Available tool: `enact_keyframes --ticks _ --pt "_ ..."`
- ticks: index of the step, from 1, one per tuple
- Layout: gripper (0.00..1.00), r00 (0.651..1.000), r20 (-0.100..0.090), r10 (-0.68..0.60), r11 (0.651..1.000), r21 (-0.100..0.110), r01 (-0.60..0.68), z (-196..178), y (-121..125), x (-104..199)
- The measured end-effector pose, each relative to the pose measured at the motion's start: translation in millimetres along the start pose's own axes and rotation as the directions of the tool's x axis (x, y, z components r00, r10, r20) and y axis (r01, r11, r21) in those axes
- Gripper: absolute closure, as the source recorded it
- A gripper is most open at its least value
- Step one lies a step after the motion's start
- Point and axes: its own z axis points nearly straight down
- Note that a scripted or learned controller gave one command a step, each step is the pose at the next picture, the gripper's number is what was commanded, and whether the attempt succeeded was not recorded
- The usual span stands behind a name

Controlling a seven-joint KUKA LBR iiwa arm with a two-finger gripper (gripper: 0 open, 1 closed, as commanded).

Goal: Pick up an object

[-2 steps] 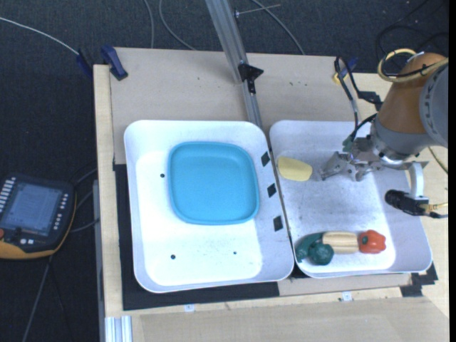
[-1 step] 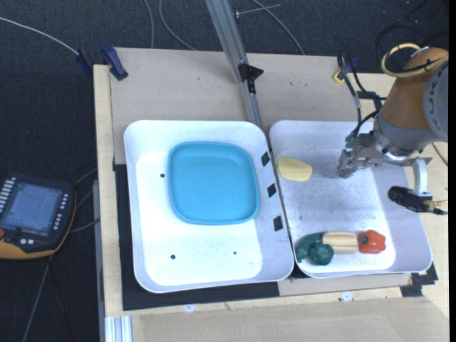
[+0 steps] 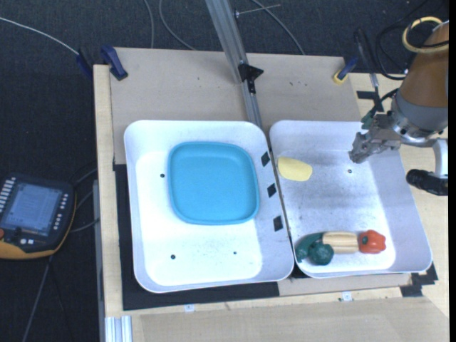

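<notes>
The right bin holds a pale yellow lemon-shaped piece near its upper left. Along its front edge lie a dark green piece, a tan bread-like roll and a red tomato-like piece, side by side. My gripper hangs over the upper right part of this bin, well to the right of the yellow piece and above the front row. Nothing shows between its fingertips. The left bin carries a blue square plate.
A metal pole slants down from the top to the gap between the bins. Blue clamps sit at the bench's back corners. A handheld pendant lies off the bench at left. Cables run across the dark floor.
</notes>
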Motion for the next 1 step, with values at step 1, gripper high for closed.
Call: enact_keyframes --ticks 1 --pt "1.0 1.0 0.0 0.0 1.0 0.0 0.0 -53.3 1.4 -0.2"
